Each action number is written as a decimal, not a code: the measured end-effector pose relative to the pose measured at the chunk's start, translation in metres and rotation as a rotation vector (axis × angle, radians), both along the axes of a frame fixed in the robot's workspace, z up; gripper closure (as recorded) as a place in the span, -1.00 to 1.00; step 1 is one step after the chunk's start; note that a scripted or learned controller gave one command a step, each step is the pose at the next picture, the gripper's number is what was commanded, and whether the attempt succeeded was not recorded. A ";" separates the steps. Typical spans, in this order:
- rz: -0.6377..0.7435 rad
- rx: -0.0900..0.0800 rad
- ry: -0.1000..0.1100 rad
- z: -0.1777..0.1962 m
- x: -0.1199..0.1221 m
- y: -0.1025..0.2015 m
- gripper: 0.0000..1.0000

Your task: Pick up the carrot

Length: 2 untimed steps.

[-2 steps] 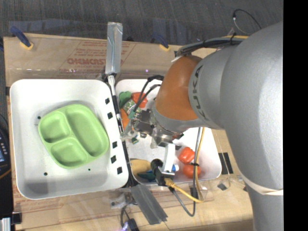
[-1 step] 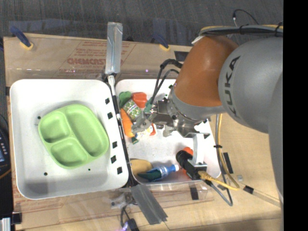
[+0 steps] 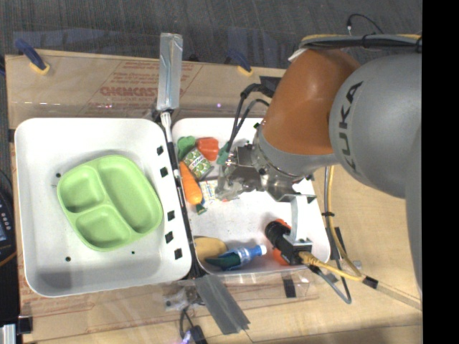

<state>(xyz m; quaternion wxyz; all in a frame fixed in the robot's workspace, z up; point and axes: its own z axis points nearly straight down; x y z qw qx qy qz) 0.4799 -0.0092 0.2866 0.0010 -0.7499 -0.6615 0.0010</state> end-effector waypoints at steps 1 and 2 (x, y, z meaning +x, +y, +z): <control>-0.368 -0.001 0.006 -0.093 0.000 -0.050 1.00; -0.468 -0.001 0.002 -0.095 0.017 -0.028 1.00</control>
